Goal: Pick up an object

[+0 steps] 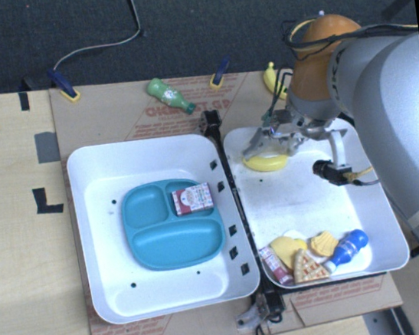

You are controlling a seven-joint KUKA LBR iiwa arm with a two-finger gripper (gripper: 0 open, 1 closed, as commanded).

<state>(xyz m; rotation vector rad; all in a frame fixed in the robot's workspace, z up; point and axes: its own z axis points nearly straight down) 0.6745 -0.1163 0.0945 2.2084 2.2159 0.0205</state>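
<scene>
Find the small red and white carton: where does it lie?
In the camera view, the carton lies in the left bin, resting on the upper right corner of the blue tray, near the divider between the bins.

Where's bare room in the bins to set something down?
Right bin: its middle, between the gripper over the yellow piece and the crowded toy pile at the near wall. Left bin: only margins around the blue tray.

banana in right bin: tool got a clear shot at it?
Probably yes. The tool sits right over the banana, which lies alone on bare bin floor, apart from the pile at the near edge.
</scene>
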